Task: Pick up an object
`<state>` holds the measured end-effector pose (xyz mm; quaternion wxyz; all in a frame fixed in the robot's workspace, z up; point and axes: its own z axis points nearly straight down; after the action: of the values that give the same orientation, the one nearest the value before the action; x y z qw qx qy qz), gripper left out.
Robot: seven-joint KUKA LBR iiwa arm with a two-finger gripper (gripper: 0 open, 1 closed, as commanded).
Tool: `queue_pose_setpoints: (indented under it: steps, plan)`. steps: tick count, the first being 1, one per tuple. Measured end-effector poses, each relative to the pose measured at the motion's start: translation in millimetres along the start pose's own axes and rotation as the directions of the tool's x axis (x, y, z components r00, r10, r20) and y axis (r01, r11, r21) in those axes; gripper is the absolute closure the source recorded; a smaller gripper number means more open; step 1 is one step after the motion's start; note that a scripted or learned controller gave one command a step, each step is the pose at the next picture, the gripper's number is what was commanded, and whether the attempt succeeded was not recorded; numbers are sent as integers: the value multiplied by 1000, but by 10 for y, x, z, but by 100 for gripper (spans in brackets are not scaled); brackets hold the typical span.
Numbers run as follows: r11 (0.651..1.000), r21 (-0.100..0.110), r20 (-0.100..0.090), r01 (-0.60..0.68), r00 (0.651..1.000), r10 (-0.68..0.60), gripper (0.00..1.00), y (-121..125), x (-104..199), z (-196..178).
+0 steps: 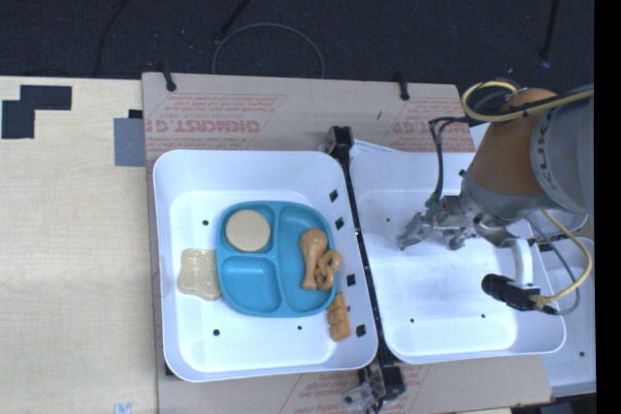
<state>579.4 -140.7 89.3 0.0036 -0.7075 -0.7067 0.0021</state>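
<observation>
Two white bins [184,344] fill the centre; gripper [427,233], right of centre, fingers spread, grasping nothing.

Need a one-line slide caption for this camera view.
Gripper over right bin; blue divided plate with food sits in left bin.

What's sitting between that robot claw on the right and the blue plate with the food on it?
In the camera view, bare white floor of the right bin and the black divider between bins separate the end effector from the blue sectioned plastic plate.
</observation>
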Motion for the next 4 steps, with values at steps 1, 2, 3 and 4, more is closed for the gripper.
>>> queue_pose_setpoints:
  steps: [1,2,3,4]
  plan:
    - [1000,-3,1,-4,1000,4,100,6,-14,-131]
    - [1000,-10,3,0,1000,0,100,90,-78,-680]
    - [1000,-9,2,-3,1000,3,100,-13,-93,-1183]
    - [1000,-10,3,2,1000,-2,100,-11,-103,-1605]
